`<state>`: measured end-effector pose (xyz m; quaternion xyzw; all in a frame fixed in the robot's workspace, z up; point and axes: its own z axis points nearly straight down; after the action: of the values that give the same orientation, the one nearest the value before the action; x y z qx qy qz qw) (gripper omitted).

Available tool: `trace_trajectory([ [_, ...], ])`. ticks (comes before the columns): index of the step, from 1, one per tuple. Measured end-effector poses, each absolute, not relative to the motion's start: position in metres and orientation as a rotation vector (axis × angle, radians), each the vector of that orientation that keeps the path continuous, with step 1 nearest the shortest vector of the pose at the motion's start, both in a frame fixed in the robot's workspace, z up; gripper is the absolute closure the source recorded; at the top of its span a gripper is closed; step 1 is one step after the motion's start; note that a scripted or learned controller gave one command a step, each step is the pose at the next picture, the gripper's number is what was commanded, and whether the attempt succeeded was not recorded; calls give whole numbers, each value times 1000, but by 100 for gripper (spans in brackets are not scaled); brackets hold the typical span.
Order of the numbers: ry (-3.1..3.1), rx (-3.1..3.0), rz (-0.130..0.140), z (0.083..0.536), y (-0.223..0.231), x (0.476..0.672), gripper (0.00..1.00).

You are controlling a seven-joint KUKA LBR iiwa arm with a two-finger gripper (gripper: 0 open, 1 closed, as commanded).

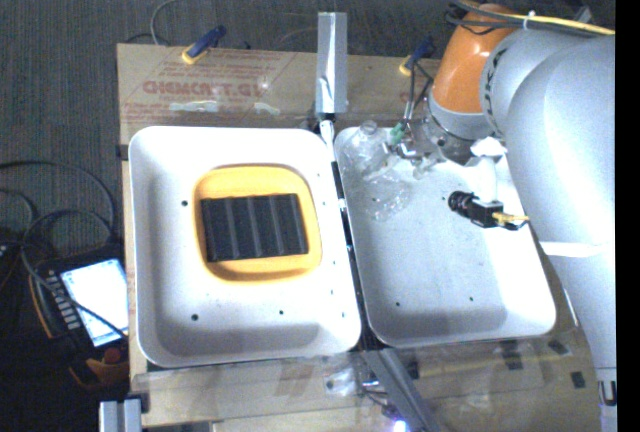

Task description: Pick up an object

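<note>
Hiding fingers (420, 148), arm (560, 110) covers right bin (450, 300) corner; finger state unclear; clear plastic object (385, 182) indistinct.

The large grey KUKA arm (560, 160) enters from the right side and bends over the right white bin (450, 310), its bulky pale links covering that bin's right edge. The orange band (462, 72) above the wrist sits over the bin's far right corner. Below it the wrist points down and leftward, carrying the two-finger claw (412, 142) low over the bin's far edge, close to its far left corner.
</note>
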<state>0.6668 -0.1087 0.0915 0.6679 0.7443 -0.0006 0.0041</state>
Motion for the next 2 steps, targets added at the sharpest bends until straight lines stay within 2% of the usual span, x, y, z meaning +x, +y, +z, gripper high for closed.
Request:
trace_trajectory([
  [1, 2342, 2079, 5, 92, -110, 611, 0],
  [2, 2445, 1942, 11, 92, -103, 591, 0],
])
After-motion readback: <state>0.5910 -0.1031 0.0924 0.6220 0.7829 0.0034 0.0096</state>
